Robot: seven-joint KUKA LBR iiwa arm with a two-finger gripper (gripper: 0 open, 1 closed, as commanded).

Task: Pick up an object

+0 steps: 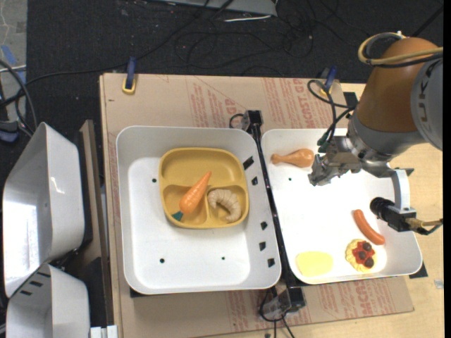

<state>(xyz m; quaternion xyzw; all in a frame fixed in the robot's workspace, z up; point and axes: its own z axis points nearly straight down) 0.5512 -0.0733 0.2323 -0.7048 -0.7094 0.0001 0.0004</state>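
Note:
My gripper [318, 177] hangs over the upper middle of the right bin [338, 217], just right of and below a toy chicken drumstick [294, 158] that lies near the bin's top left. Nothing shows between its tips. Lower right in the same bin lie a red sausage [368, 227], a small pizza piece with red toppings [362, 255] and a flat yellow disc [314, 263]. In the left bin [141, 245] a yellow divided plate [173, 162] holds a toy carrot [194, 193] and a pale shrimp [225, 203].
A row of black clips [265, 225] runs along the seam between the two bins. Cardboard [211, 94] lies under both bins. Spare white bins [42, 189] stand at the far left, off the bench.

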